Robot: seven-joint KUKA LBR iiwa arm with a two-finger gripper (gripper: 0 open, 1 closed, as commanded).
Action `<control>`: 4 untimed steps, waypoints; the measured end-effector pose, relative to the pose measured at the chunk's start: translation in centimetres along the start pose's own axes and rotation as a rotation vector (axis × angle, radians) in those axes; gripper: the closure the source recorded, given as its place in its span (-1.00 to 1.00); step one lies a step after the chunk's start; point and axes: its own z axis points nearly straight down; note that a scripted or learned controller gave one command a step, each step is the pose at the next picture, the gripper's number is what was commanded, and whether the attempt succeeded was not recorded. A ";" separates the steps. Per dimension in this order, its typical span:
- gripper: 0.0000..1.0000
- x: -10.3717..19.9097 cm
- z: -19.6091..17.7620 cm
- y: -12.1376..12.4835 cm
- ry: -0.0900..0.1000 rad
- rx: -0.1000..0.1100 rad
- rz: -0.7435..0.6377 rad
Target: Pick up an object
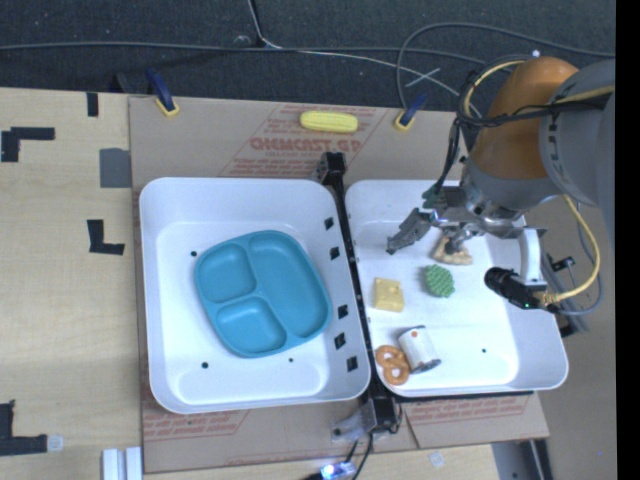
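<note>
**Inspector A:** Reporting on the bench. Two white bins are sitting side by side on a cardboard sheet. The left bin is holding a blue divided plate, lying flat with its three compartments facing up.

**Inspector B:** And the right bin?

**Inspector A:** It is carrying the small objects. A yellow wedge, possibly cheese, is lying near the divider. A green knobbly piece is sitting to its right, apart from it. Toward the front edge, a pretzel is touching or lying just beside a small white cylinder. A tan object is lying at the back of the group.

**Inspector B:** Where is the arm standing?

**Inspector A:** It is reaching in from the right, its orange band showing above the wrist. The gripper is hanging over the back part of the right bin, directly above the tan object and just behind the green piece. A dark finger-like part is angling out to the left.

**Inspector B:** State of the pincer?

**Inspector A:** I cannot tell whether it is released or clenched; the wrist hardware is hiding the tips. Nothing is showing clearly between them, so I am recording no grasp.

**Inspector B:** Anything outside the bins?

**Inspector A:** A yellow banana-shaped item is lying on the cardboard behind the bins, and two blue clamps are pinning the sheet's back edge.
</note>
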 end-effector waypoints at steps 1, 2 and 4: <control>-1.00 0.0 -0.7 0.3 -0.001 -0.013 -0.003; -1.00 0.2 5.7 0.5 -0.002 -0.009 -0.003; 1.00 0.3 8.4 0.7 -0.003 -0.016 -0.004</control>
